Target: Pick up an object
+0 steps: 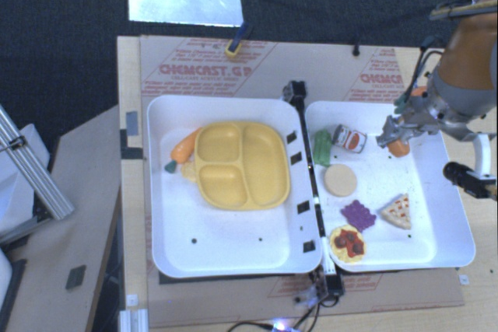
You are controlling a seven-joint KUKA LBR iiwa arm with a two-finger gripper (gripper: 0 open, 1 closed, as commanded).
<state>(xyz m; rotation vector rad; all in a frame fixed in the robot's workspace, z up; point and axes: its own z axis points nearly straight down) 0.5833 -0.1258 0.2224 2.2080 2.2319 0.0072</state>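
My gripper [394,136] hangs over the back right part of the right bin [447,202], at the end of the grey arm with its orange band. A small orange object [400,149] lies directly under the gripper's tip, partly hidden by it. Whether it is gripped cannot be made out. Also in the right bin are a green piece [322,146], a small can [351,139], a round tan cracker [340,181], a purple grape bunch [358,214], a pizza slice [398,211] and a small yellow disc with red topping [348,243].
The left bin [167,245] holds a yellow divided plate [237,166] with a carrot [184,146] at its left edge. A black divider [309,175] runs between the bins. A metal frame [31,167] stands at the far left.
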